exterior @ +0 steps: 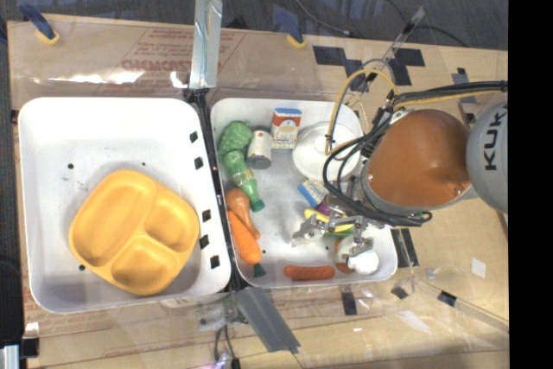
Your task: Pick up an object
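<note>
While the arm [415, 160] reaches in from the right over the right-hand bin [285, 251], its gripper [333, 233] hangs low above the bin's lower right part, among a small clutter of coloured items [333, 216]. The metal fingers [307, 231] point toward the left, but whether they are spread or closed cannot be told, and nothing can be seen clearly between them. Just below the gripper lie a white round object [365, 262] and a sausage [308, 272] along the near wall. Along the bin's left wall sit a green vegetable [233, 138], a green bottle-like toy [244, 184] and a carrot [244, 236]. Near the far wall stand a small carton [286, 126] and a can [259, 149], with a white bowl [315, 151] beside them, partly under the cables. The left-hand bin [52, 134] holds a yellow divided plate [134, 229]
</note>
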You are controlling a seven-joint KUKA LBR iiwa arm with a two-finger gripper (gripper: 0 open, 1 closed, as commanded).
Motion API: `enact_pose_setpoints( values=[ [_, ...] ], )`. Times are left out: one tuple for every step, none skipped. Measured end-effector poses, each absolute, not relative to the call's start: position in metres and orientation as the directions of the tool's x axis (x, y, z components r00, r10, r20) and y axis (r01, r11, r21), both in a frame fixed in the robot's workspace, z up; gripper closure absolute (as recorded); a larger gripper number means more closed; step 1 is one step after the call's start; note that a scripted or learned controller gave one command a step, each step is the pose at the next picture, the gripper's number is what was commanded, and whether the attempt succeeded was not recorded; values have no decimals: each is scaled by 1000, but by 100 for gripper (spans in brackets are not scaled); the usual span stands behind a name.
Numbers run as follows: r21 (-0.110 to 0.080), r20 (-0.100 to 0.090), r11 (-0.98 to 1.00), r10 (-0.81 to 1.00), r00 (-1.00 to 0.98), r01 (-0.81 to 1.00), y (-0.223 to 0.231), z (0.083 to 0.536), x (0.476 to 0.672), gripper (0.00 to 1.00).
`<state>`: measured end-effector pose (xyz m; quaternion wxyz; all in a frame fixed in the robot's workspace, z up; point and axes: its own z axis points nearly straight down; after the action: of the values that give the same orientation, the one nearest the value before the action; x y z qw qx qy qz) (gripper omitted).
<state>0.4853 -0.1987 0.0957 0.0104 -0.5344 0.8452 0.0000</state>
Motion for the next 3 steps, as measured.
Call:
enact_pose_setpoints(
  values=[
    [2,-2,261,-965,-261,-965,-207,92,528,0],
    [3,-3,257,-966,-257,-966,-206,102,529,100],
    [1,-3,-343,-939,343,-939,-205,121,531,100]
  ],
)
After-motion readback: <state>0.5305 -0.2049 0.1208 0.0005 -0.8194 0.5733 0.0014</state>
